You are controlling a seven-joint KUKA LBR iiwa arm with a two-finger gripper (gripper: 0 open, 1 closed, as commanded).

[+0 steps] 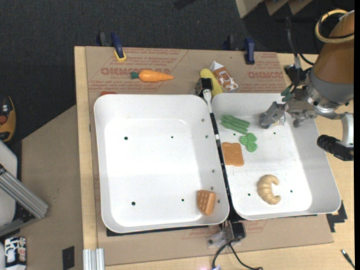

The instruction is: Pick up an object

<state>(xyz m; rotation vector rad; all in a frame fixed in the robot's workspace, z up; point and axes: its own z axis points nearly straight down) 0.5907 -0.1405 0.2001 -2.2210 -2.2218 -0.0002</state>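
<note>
the gripper (pixel 274 117) hovers over the right bin (pixel 315 167); its grip state cannot be told. the green pea pod (pixel 235 124) lies just beside it, likeliest target.

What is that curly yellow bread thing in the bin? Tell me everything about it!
It looks like a toy croissant, tan and pale yellow, curved like a crescent with ridged segments, probably plastic. It lies flat on the floor of the right bin, near the front edge, with its tips pointing toward the front right. Nothing touches it: the orange slab sits apart, farther back to its left, and the gripper is near the back of the bin.
</note>
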